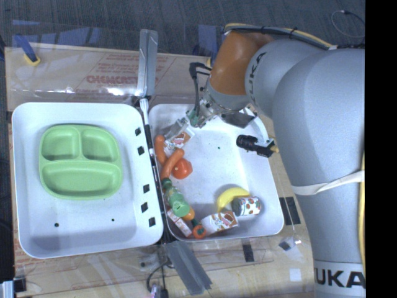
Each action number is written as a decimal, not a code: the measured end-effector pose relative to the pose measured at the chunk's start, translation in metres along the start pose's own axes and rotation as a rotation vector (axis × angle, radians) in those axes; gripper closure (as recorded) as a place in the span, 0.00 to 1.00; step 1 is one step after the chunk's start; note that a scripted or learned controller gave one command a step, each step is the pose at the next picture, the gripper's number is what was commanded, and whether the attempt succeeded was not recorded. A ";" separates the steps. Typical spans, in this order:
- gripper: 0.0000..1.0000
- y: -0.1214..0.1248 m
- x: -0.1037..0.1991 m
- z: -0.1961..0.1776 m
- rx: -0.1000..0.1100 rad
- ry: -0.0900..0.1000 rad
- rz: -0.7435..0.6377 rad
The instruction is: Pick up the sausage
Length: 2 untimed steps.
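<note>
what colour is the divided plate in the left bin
Light green. The divided plate shows plainly in the camera view, in the left bin.

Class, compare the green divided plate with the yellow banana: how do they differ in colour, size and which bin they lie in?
The green divided plate is pale green; the banana is yellow. The plate is much larger, filling most of the left bin, while the banana is a small curved piece. The plate lies alone in its bin; the banana lies in the right bin among other items, next to a small can. Both rest flat on a white bin floor, away from the gripper.
</note>
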<state>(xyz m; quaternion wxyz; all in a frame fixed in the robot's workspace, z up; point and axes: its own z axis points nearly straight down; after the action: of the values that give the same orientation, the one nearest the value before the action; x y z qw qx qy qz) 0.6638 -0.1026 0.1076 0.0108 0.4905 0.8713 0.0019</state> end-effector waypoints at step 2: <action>0.00 -0.001 0.002 0.002 0.006 0.006 -0.219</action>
<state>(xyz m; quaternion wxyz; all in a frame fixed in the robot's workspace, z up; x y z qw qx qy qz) 0.6619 -0.1018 0.1059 0.0071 0.3926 0.9197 -0.0003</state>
